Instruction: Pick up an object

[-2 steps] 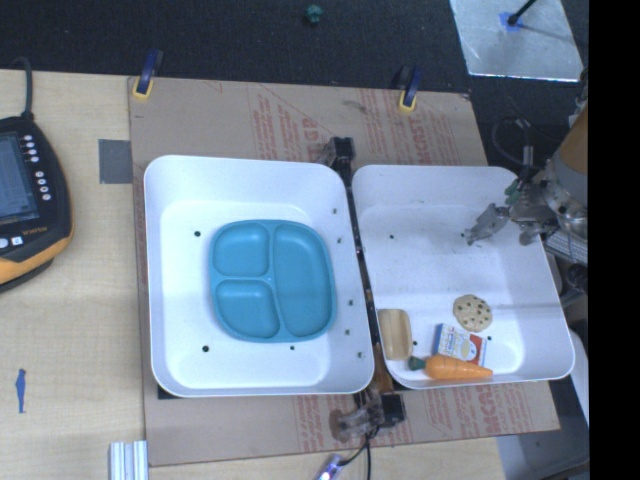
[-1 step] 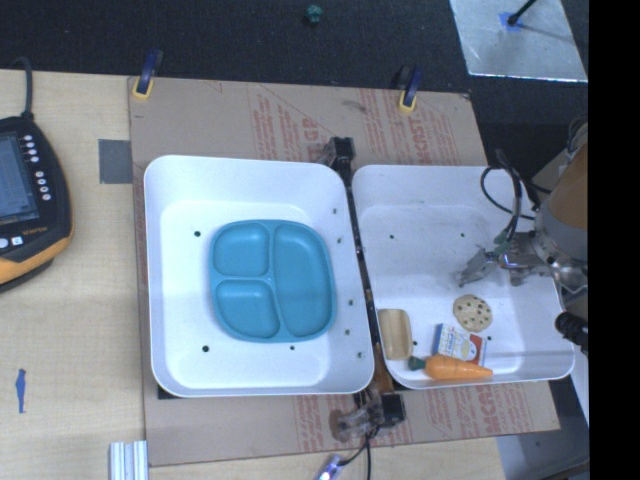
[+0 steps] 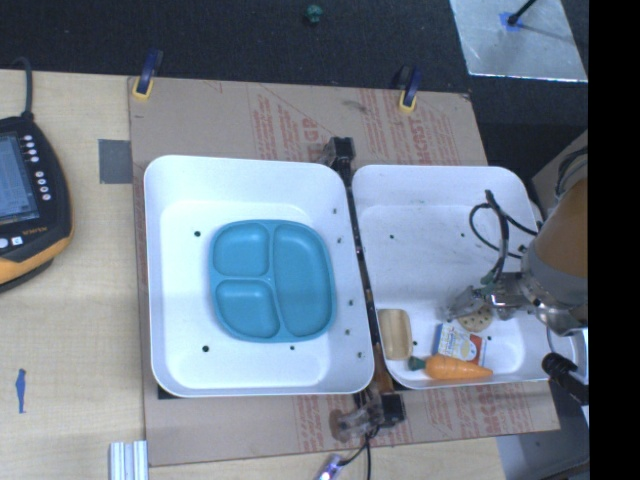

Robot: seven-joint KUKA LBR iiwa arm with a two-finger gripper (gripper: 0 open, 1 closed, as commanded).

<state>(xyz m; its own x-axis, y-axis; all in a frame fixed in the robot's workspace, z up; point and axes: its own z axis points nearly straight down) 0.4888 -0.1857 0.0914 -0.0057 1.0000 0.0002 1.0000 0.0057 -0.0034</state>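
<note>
Fingers (image 3: 470,308) look parted (blurry) over the right bin (image 3: 420,193) on a cardboard-covered bench (image 3: 250,118).

Both bins (image 3: 170,268) are looking like smooth white plastic, the blue plate (image 3: 272,280) matt plastic, and the bench (image 3: 70,368) is showing pale wood grain under brown cardboard (image 3: 300,118).

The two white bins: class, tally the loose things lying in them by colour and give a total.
Blue: 1, the divided plate
Orange: 1, the carrot
Tan: 1, the bread slice
Red and white: 1, the small carton
Total: 4
</note>
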